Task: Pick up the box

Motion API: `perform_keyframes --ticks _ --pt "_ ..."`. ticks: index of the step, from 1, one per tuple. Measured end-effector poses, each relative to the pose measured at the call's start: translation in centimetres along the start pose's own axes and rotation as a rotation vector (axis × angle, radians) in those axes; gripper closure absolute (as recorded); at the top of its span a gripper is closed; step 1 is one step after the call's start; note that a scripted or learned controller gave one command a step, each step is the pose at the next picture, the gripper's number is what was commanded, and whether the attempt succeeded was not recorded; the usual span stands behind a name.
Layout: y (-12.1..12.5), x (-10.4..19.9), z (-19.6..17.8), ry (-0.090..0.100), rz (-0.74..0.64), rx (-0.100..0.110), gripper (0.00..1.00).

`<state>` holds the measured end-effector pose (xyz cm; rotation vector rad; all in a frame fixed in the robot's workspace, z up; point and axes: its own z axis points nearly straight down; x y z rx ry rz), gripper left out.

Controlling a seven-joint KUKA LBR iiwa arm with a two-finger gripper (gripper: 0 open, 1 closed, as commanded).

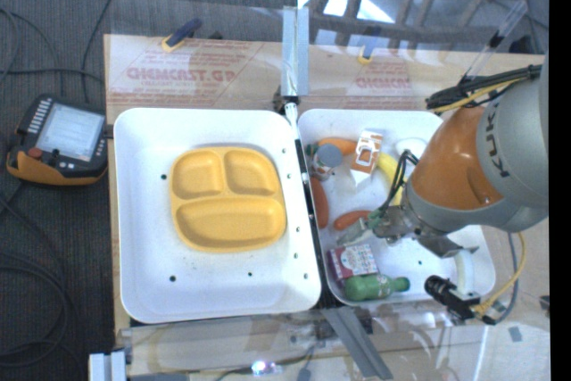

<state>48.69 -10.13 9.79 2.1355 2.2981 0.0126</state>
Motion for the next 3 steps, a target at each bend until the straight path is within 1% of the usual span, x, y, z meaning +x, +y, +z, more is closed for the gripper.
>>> perform_keyframes --ticks 1,2,3 --pt "0.0 0.2 -0.8 0.004 -0.001 0.002 1.0" --pt "4.1 2.2 -8.4 0.0 -0.136 0.014 1.0" --pt "4.1 2.3 -8.4 0.001 -0.136 0.014 0.0"
